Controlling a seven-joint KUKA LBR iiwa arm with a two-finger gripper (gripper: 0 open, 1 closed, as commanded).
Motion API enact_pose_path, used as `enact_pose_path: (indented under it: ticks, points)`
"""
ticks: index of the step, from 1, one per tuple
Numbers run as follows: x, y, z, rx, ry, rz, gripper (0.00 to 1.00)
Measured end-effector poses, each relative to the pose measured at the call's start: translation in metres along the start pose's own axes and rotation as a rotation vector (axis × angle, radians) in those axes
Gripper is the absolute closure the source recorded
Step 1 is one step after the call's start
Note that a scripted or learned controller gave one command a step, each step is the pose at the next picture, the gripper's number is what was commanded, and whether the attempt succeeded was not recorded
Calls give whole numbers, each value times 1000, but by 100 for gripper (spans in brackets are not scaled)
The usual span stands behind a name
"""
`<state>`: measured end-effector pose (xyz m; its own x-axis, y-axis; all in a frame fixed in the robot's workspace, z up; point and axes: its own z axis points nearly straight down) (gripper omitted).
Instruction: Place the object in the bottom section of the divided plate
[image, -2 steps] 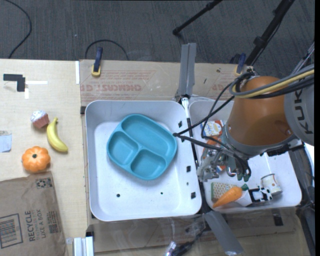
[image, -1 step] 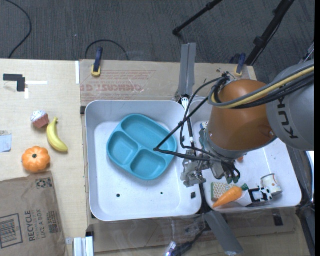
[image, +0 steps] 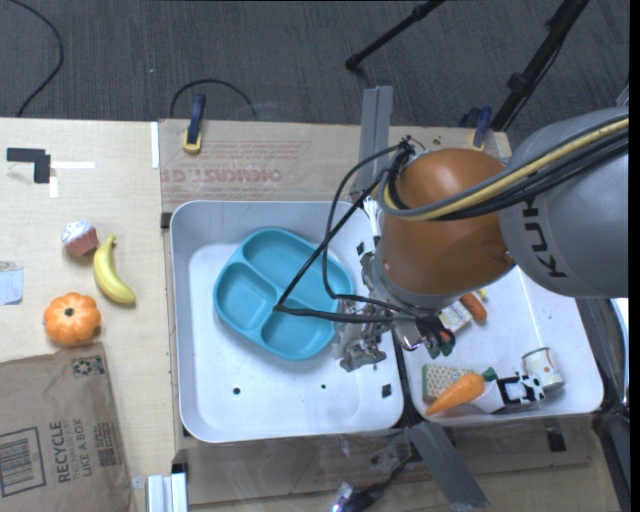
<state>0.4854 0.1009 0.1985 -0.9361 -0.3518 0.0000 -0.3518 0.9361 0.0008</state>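
Jaws state unclear, beside plate (image: 280, 290).

The bench carries two white bins, left (image: 200, 330) and right (image: 575, 340). One blue divided plate (image: 250, 295) lies in the left bin. The right bin holds one carrot (image: 455, 392) and one small black-and-white cow (image: 520, 388). Outside sit one banana (image: 112, 273), one pumpkin (image: 72, 319) and one cupcake (image: 79, 239).

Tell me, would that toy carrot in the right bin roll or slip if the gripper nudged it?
The carrot looks tapered and rounded, so a push would probably swing it in an arc rather than roll it straight. Its smooth, plastic-looking surface may slip between fingers. It leans against a flat sponge-like piece, which could block it.
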Motion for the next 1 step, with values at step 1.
enact_pose_path:
  ticks: [1]
  points:
    - [-16,24,-6,0,-2,-75,100]
